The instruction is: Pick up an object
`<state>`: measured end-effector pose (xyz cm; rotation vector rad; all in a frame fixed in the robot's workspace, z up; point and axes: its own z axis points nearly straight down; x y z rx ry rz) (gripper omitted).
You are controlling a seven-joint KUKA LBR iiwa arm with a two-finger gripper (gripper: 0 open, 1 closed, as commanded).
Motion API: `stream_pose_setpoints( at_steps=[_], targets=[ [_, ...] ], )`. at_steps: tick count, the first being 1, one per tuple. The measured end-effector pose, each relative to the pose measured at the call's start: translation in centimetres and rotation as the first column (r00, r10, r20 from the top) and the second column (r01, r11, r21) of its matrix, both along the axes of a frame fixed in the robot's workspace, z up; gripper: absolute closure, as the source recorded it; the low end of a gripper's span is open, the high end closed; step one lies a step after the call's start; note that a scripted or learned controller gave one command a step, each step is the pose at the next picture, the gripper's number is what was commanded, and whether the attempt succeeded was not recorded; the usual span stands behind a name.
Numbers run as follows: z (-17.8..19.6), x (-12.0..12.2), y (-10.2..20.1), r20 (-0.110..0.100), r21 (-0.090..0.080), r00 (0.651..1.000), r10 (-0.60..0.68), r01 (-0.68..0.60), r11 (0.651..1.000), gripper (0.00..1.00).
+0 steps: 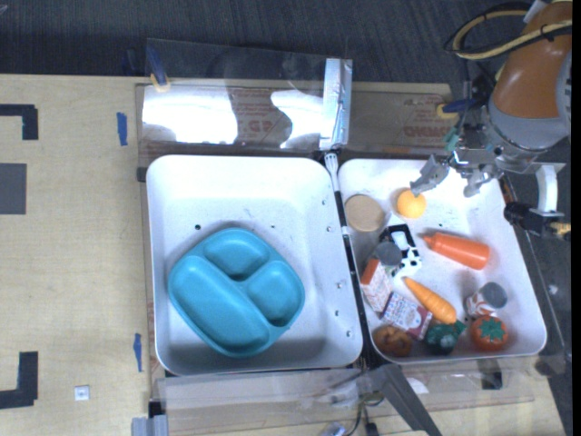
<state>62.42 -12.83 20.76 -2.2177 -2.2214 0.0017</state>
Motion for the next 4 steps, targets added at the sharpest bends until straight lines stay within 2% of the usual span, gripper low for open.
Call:
stream_pose_setpoints(
  at_steps=[1,2,3,4],
  targets=[
    [-5.3,-7.6,1.9,-0.001,0.002,0.935,0.355,-0.355,0.935,0.00],
    [-11.5,-13.9,-0.1,0.018,-0.008,0.938,0.347,-0.347,0.938,0.00],
    [-10.4,-13.6,0.0,0.027,-0.011,0.937,0.347,-0.347,0.938,1.00],
    [-11.9,-11.9,-2.6,0.011,-0.007,0.854,0.520,-0.520,0.854,1.00]
  ],
)
